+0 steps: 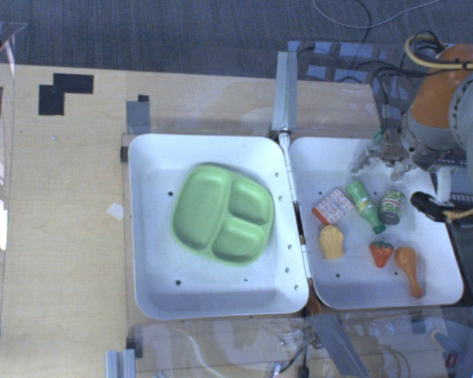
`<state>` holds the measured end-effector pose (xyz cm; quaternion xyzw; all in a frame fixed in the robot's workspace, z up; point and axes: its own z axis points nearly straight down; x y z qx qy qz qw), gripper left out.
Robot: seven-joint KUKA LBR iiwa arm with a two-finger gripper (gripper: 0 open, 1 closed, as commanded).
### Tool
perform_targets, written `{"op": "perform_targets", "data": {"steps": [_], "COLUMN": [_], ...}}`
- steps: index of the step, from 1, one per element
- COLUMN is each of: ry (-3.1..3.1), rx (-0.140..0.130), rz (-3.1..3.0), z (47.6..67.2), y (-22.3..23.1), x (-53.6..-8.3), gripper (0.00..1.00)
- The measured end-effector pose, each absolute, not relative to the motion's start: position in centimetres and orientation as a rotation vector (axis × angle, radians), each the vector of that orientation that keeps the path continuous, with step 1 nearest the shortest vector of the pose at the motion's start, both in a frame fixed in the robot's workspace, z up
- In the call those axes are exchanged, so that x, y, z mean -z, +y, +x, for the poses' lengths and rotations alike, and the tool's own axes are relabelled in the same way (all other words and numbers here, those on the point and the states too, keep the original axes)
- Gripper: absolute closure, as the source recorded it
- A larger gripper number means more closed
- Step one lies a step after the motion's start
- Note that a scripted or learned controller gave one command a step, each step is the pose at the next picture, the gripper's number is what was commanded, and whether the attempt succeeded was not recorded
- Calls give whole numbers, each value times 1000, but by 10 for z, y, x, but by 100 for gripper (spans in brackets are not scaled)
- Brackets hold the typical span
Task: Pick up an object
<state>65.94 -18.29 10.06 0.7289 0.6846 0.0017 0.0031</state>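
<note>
The gripper (384,157) hovers with its fingers spread open and holding nothing, above the far part of the right bin (323,290). Just near of it lies the green bottle (365,205)

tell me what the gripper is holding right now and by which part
Nothing is held. The gripper hangs over the back of the right bin, apart from the green bottle and the small can below it.

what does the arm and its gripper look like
The arm is light grey and rounded, with an orange band above the wrist. Black and yellow cables loop beside it. The gripper is a small grey metal piece.
</note>
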Motion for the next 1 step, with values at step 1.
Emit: {"op": "perform_targets", "data": {"steps": [1], "ry": [1947], "rx": [-10], "rz": [2459], "z": [612], "y": [-150], "x": [-89], "gripper": [0]}}
